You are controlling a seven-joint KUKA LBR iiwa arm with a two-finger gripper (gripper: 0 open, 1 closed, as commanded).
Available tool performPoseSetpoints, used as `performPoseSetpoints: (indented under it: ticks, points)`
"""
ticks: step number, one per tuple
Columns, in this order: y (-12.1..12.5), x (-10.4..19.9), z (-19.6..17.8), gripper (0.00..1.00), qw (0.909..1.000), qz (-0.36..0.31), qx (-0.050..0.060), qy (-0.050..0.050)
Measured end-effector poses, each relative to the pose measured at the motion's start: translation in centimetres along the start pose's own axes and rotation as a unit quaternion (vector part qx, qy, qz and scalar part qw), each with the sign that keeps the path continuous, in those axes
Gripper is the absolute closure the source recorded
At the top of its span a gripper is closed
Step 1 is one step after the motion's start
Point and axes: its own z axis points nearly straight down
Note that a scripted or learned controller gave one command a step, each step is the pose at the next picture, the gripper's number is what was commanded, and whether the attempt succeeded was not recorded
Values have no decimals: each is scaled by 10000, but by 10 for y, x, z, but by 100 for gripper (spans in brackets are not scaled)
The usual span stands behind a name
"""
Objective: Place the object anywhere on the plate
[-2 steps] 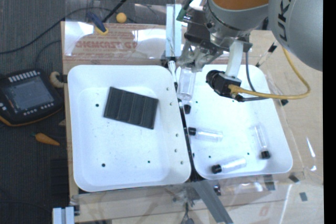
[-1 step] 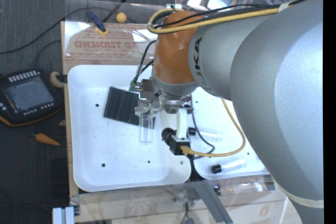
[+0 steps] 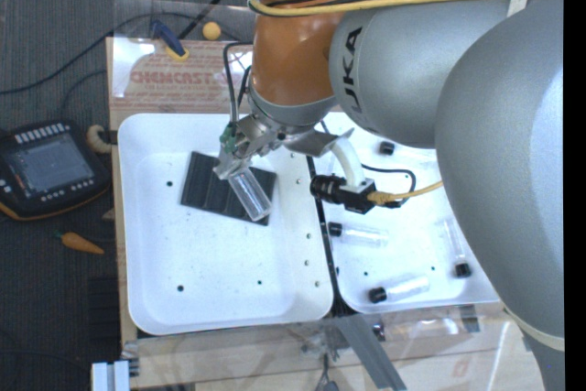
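A dark rectangular plate (image 3: 209, 183) lies flat in the left white bin (image 3: 183, 279), towards its back. A clear plastic tube (image 3: 250, 196) rests slantwise over the plate's right part, its lower end near the plate's right corner. My gripper (image 3: 234, 157) hangs from the orange-banded wrist right above the tube's upper end, at the plate's back right edge. The wrist hides the place where gripper and tube meet, so contact cannot be judged.
The right bin (image 3: 421, 307) holds several clear tubes with black caps, such as one (image 3: 358, 235) near the divider and another (image 3: 399, 289) at the front. A black fitting with a yellow cable (image 3: 345, 191) hangs over the divider. A teach pendant (image 3: 46, 169) lies left of the bench.
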Motion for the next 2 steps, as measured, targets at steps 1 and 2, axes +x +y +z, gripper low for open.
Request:
performPoseSetpoints:
  ticks: [1,2]
  points:
    - [31,7,-45,100,9560,-2932,-17,-5]
    - [64,49,-125,100,9133,-4072,-23,-11]
